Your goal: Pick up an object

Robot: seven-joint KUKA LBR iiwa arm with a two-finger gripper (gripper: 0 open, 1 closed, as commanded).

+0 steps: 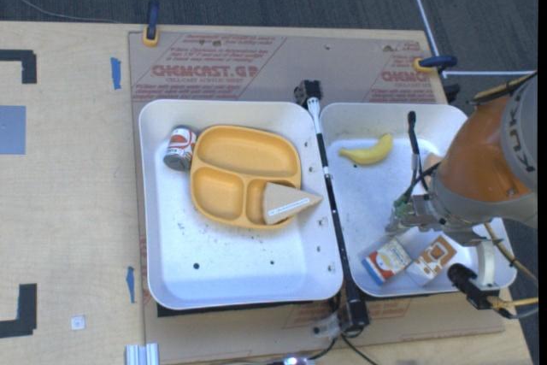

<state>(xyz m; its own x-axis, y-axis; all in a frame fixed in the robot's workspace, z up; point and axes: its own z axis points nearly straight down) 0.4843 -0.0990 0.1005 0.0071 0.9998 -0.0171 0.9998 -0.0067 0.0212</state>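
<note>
Carton [387,260] lies below the end effector [408,216], grip state unclear; board [205,64] reads "CHEMCAST".

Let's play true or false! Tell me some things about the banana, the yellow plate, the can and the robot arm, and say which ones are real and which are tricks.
1. The banana lies in the right bin. True.
2. The yellow plate sits in the right bin. False: it sits in the left bin.
3. The can lies beside the plate's left edge. True.
4. The wedge rests on the banana. False: it rests on the plate's right compartment.
5. Two small cartons lie in the right bin, near the arm. True.
</note>
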